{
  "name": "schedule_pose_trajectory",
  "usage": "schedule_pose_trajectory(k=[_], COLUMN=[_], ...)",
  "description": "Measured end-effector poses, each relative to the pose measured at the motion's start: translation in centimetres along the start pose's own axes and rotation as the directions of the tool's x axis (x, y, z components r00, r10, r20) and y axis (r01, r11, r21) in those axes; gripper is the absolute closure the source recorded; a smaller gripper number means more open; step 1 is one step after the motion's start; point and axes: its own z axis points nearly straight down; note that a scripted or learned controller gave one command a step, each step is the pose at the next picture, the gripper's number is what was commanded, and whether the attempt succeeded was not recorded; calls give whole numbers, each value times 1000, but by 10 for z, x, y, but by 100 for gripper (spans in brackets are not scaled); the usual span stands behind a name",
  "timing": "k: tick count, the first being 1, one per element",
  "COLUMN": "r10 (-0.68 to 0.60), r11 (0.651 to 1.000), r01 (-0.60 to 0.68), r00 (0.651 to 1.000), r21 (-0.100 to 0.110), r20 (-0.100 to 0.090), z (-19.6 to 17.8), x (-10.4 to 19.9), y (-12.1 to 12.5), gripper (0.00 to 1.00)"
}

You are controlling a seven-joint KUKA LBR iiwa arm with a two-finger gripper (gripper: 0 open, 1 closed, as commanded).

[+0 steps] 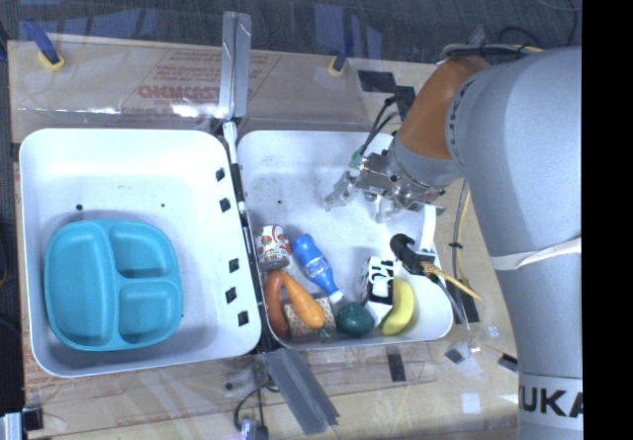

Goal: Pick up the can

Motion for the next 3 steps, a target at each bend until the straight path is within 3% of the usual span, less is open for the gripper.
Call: schedule_pose_trajectory(k=[1, 2, 3], r10=[-29, -110, -178], r11=[1000, 994, 984], r01=[29, 110, 178], r00=[1000, 994, 984], r21=[2, 3, 0], r20=[-1, -1, -1], z=[1, -5, 0], x=[12, -3, 14], y=[29, -4, 36], gripper=[0, 0, 0])
